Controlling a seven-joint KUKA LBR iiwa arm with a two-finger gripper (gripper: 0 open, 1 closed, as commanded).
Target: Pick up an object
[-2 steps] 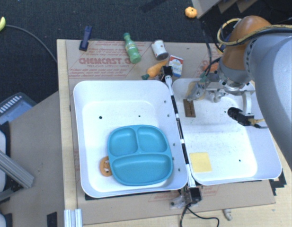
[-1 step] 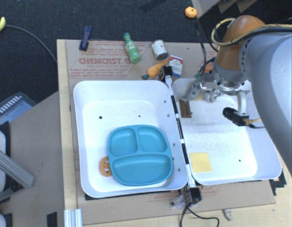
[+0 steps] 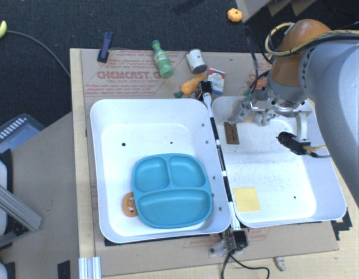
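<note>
Toward the right bin's [image 3: 319, 211] back-left corner: brown block [image 3: 231, 133], long axis running front-to-back, just left of and below gripper [image 3: 255, 114]; jaw state cannot be told.

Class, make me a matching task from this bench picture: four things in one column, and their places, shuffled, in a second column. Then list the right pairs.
Things:
1. blue divided plate
2. yellow square
3. green bottle
4. brown block

Places:
A. on the cardboard beyond the bins
B. right bin, near front edge
C. left bin
D. right bin, near the divider, far end

Pairs: 1-C, 2-B, 3-A, 4-D
</note>
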